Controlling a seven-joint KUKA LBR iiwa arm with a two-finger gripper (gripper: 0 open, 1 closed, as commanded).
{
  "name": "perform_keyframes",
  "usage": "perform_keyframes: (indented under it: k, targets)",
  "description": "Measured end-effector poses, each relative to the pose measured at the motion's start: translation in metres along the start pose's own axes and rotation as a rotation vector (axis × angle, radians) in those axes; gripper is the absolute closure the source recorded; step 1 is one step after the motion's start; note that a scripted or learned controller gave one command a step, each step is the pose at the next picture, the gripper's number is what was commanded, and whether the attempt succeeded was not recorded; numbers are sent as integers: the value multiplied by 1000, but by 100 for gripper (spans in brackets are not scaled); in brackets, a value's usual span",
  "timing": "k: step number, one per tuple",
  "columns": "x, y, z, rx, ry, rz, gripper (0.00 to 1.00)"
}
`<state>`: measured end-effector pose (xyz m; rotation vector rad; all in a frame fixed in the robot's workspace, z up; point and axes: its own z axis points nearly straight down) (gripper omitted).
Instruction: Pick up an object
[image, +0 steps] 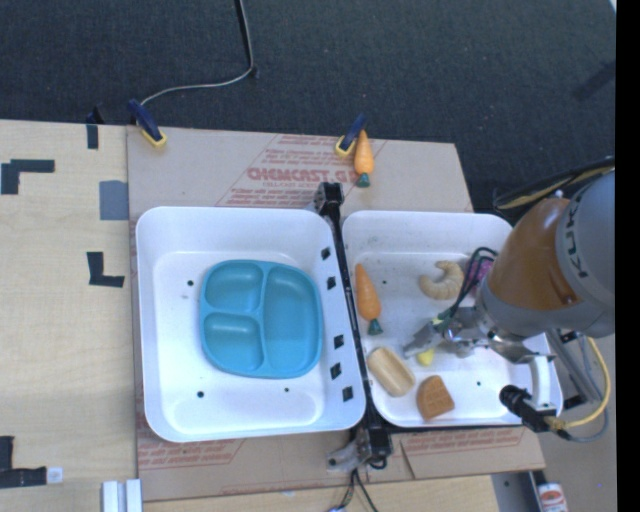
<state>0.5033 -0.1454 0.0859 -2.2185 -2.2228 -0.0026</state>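
Note:
The right bin (400, 235) holds several toy foods. An orange carrot (367, 293) lies near its left wall, and a tan croissant-shaped piece (441, 280) sits toward the back. At the front are a pale bread roll (390, 371) and a brown bread chunk (434, 397). My gripper (427, 343) hangs low over the middle of this bin, pointing left, between the carrot and the roll. A small yellow piece (428, 356) shows just under its tip. Whether anything is gripped is hidden by the wrist.
The left bin (170, 235) holds a blue divided plate (261, 318). A second carrot (363, 157) lies outside the bins on the cardboard at the back, next to a yellow clamp (349, 139). The arm's orange band (535, 260) covers the right bin's right side.

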Motion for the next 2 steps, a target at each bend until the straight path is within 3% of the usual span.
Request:
perform_keyframes:
  k: [1, 2]
  targets:
    - [-1, 1, -10, -3, -4, 2, 100]
    - [103, 7, -98, 1, -1, -1, 100]
